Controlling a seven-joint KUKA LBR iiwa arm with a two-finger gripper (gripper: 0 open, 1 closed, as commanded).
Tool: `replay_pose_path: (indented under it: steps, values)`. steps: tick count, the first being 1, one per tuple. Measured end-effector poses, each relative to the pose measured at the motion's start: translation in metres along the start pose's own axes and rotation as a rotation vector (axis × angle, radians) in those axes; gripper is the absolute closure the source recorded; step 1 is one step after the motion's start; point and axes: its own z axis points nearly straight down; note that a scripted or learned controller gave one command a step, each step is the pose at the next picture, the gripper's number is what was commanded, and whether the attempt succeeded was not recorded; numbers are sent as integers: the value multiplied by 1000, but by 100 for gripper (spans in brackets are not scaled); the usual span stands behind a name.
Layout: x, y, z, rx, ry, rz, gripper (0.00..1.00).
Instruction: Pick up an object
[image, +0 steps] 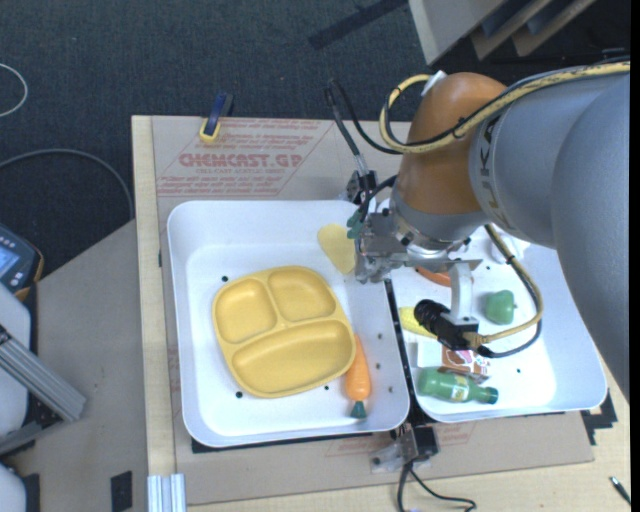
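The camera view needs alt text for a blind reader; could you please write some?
The grey-and-orange arm reaches over two white bins, its tool low near their shared wall. The left bin holds a yellow divided plate and a toy carrot; the right bin holds a green bottle.

The arm (560, 120) ran off the top and right edges, so its base was out of shot. The gripper (372, 262) sat under the wrist; finger state couldn't be read. A pale yellow item (334, 246) in the left bin (185, 250) was part covered by the gripper, shape unclear. The right bin (575, 375) was approx half hidden by the arm. An orange-red item (432, 272) there showed just a sliver. A small packet (462, 360) by the green bottle (455, 386) was too small to ID.
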Motion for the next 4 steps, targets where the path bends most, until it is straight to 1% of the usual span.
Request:
replay_pose_path:
  steps: [1,2,3,4]
  values:
    - [21,-59,-110,-13,-2,6,100]
    - [-1,-88,-262,-24,-2,10,100]
    - [44,-89,-92,13,-7,9,100]
    - [27,-80,-293,-27,-1,10,100]
